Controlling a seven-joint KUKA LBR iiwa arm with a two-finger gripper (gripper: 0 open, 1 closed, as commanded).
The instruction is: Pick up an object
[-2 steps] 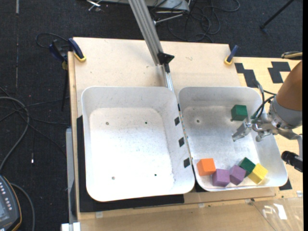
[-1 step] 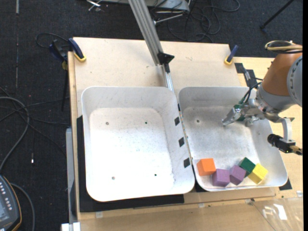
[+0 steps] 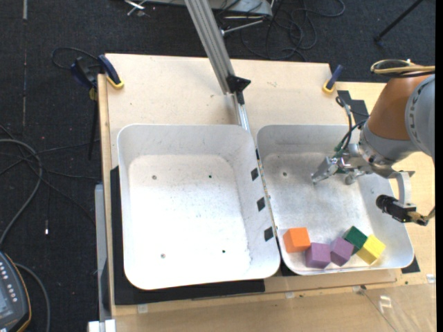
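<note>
Several small blocks lie along the near edge of the right bin (image 3: 291,138): an orange block (image 3: 297,238), two purple blocks (image 3: 318,254) (image 3: 341,250), a green block (image 3: 355,236) and a yellow block (image 3: 371,249). My gripper (image 3: 332,177) hangs over the middle of that bin, well behind the blocks and apart from them. Its fingers are spread open, with nothing between them. The grey arm with its orange band (image 3: 394,109) comes in from the right.
The left bin (image 3: 138,144) sits beside the right one, their raised rims meeting at the centre. A slanted metal rail (image 3: 211,40) rises from behind the bins. Clamps sit at the bench's far corners (image 3: 111,72) (image 3: 332,78).
</note>
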